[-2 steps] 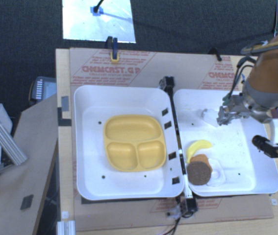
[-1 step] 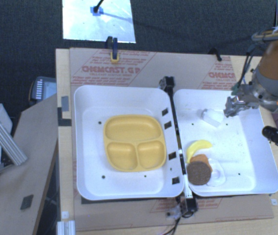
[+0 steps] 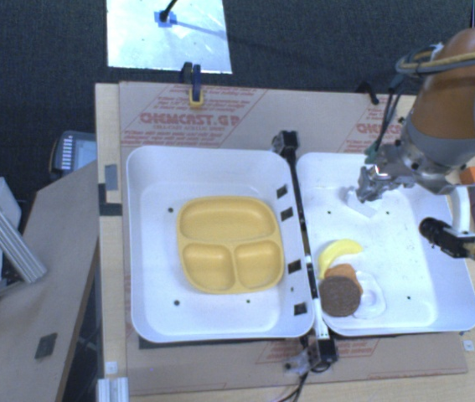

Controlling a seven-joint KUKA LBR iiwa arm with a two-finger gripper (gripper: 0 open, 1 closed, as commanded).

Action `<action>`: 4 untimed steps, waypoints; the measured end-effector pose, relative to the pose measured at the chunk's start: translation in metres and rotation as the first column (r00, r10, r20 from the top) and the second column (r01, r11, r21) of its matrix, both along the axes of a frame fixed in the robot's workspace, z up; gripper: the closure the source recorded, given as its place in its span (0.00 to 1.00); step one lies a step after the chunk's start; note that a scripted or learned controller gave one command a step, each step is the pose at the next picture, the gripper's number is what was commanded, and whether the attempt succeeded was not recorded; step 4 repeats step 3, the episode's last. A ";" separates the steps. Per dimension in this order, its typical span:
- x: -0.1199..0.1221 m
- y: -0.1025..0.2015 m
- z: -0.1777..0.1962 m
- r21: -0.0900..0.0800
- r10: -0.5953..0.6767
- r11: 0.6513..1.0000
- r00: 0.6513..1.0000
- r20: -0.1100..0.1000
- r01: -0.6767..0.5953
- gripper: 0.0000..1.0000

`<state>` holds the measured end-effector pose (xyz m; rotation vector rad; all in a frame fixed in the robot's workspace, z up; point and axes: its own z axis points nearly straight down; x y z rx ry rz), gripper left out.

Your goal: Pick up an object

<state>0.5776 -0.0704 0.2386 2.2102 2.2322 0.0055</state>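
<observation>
In the right bin [image 3: 405,308], near its front left corner, lie a yellow banana [image 3: 338,253] and a brown round disc [image 3: 340,295] just in front of it. A pale white piece [image 3: 372,296] rests against the disc's right side. My gripper [image 3: 371,188] hangs over the back part of the right bin, well behind the banana and apart from it. I see nothing held in it.
A yellow divided plate [image 3: 227,244] lies in the middle of the left bin [image 3: 149,224]. A black ridge [image 3: 297,224] with clips separates the two bins. The arm's grey and orange body [image 3: 455,99] looms over the right bin's back right.
</observation>
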 end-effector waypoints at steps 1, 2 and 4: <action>-0.014 0.054 -0.009 0.000 0.000 1.000 1.000 -0.003 0.000 1.00; -0.027 0.102 -0.004 0.000 0.000 1.000 1.000 -0.002 0.000 1.00; -0.025 0.155 0.002 -0.001 0.000 1.000 1.000 -0.001 0.000 1.00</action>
